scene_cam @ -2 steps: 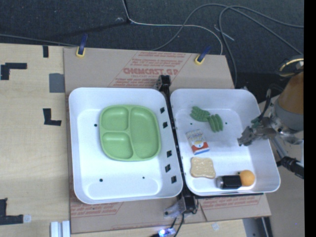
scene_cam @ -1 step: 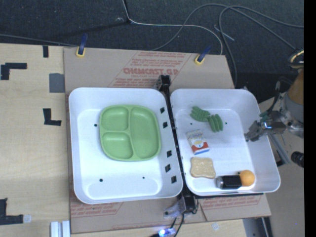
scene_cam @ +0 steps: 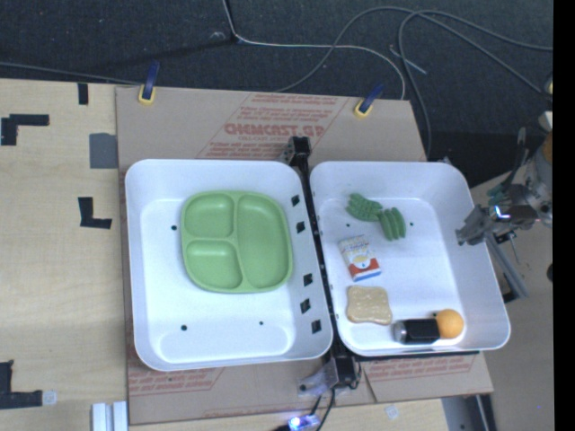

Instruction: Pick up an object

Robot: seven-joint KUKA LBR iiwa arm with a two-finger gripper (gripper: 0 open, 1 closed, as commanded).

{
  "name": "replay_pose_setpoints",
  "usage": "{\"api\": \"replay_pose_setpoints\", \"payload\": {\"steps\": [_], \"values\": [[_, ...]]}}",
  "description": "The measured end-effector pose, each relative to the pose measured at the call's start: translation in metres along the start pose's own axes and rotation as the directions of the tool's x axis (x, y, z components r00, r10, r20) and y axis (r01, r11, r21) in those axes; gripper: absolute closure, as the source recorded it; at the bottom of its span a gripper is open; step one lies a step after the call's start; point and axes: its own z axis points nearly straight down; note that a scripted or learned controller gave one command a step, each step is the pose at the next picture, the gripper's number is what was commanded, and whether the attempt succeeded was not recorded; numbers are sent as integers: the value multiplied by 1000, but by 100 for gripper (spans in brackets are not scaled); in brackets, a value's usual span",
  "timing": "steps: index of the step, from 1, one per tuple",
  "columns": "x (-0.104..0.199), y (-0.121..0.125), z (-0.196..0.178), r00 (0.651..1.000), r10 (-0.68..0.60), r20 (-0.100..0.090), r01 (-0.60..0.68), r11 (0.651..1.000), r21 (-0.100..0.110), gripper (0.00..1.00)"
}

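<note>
The grey robot arm point(scene_cam: 530, 196) is cut off by the right edge, and its fingers are too blurred to be read. The print on the small red, white and blue carton point(scene_cam: 360, 259) cannot be made out. The orange ball point(scene_cam: 450, 323) is partly covered by a black block point(scene_cam: 417, 331).

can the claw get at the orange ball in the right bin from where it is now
Probably yes. The claw sits just outside the right bin, and the orange ball lies uncovered near that side, though a black object touches it.
</note>
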Motion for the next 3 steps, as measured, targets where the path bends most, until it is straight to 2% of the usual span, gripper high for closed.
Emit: {"api": "replay_pose_setpoints", "payload": {"steps": [1, 3], "values": [[58, 8, -5, 1000, -4, -4, 4, 1000, 4, 100], [156, 34, -7, 1000, -4, -4, 4, 1000, 6, 100]]}}
